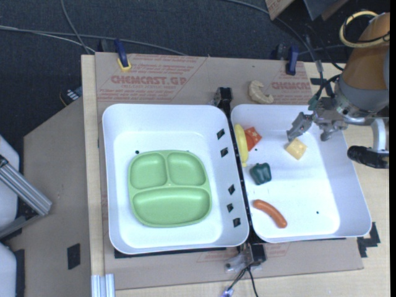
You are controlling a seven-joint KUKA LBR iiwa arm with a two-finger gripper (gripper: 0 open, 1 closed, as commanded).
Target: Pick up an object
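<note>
Presently, the arm [365, 60] is seen entering from the right, its orange band and grey wrist poised over the upper right corner of the right bin [346, 190]. The pincer [314, 126] is directed down and leftward into that bin, with its two fingers [299, 126] spread apart and nothing held between them. A yellow block [296, 148] is noted on the bin floor just below the pincer, near the left fingertip; whether contact is made cannot be determined. Toward the left wall of the same bin, a yellow banana-like piece [240, 143] is laid lengthwise, with a red item [252, 137] just beside it. A dark green pepper [261, 173] is found below these, and an orange-red sausage [270, 213] is placed near the lower edge, tilted. In the left bin [117, 141], a green divided tray [169, 187] is set flat near the centre. A beige item [260, 91] is recorded on the desk [185, 79] behind the right bin, well apart from the pincer.
</note>
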